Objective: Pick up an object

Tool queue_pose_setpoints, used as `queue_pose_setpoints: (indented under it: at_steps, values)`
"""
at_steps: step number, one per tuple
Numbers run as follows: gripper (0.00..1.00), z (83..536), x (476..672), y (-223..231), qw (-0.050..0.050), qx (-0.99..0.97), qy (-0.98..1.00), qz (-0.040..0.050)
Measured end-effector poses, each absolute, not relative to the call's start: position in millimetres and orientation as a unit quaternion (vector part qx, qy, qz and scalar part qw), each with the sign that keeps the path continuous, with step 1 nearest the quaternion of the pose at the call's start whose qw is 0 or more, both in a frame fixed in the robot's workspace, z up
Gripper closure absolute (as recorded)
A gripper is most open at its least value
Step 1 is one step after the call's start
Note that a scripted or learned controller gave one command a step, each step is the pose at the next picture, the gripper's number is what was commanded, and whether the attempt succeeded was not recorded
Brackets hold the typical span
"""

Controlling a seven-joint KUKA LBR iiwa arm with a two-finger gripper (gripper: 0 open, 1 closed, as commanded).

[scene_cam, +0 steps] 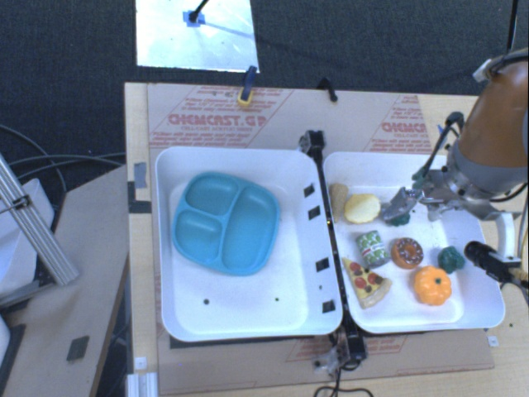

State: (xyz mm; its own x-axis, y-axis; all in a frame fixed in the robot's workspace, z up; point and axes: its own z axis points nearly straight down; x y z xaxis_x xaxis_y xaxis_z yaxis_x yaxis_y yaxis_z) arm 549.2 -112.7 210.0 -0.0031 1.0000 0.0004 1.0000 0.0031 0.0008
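The right bin (488, 308) holds several toy foods: a yellow lemon (362, 208), a beige piece (339, 195), a green can (371, 248), a brown donut (407, 253), a pizza slice (366, 278), an orange pumpkin (433, 285) and a dark green piece (451, 259). My gripper (403, 207) hangs low over this bin's upper middle, just right of the lemon and above the donut. A small dark teal shape shows at its tip; I cannot tell whether that is an object or part of the gripper.
The left bin (248, 313) holds a blue divided plate (225, 223). A black hinge strip (324, 222) runs between the bins. The arm's grey body and a black cable (492, 263) cover the right bin's right side. A yellow clip (245, 96) lies behind the bins.
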Motion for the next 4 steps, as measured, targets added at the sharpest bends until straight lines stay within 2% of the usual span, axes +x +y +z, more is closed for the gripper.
queue_pose_setpoints:
  at_steps: [1,2,3,4]
  values:
    - [0.00,115,647.6,-120,0.002,0.704,0.710,0.0015]
    - [0.00,88,589.9,-182,0.004,0.709,0.705,0.0010]
    - [0.00,142,659.9,-208,0.007,0.705,0.709,0.0033]
    - [0.00,81,624.4,-173,-0.002,0.705,0.709,-0.0003]
